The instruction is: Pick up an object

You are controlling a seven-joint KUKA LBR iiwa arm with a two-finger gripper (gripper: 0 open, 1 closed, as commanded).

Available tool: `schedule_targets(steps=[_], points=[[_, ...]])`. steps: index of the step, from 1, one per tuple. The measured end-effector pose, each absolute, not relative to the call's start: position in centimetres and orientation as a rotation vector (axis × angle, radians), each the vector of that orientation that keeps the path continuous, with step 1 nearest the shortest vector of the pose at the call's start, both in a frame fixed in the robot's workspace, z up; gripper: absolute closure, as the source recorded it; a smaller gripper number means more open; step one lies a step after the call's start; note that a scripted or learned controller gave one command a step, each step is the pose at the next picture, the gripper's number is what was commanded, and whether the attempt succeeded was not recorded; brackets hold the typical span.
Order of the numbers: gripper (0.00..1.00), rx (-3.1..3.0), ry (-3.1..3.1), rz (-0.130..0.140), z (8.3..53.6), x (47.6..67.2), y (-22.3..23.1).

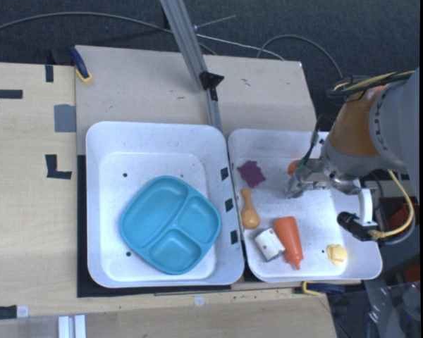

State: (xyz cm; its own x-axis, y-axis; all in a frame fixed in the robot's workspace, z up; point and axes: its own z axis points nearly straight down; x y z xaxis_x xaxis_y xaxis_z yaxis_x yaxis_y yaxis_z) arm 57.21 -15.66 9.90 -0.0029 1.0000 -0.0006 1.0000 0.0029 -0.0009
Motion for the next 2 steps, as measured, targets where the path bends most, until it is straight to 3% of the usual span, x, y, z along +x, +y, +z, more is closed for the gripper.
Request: schedule_targets(steps=[2], points=[[1.0,-2.223,-2.226,-0.004,20.8,56.5,-15.7]])
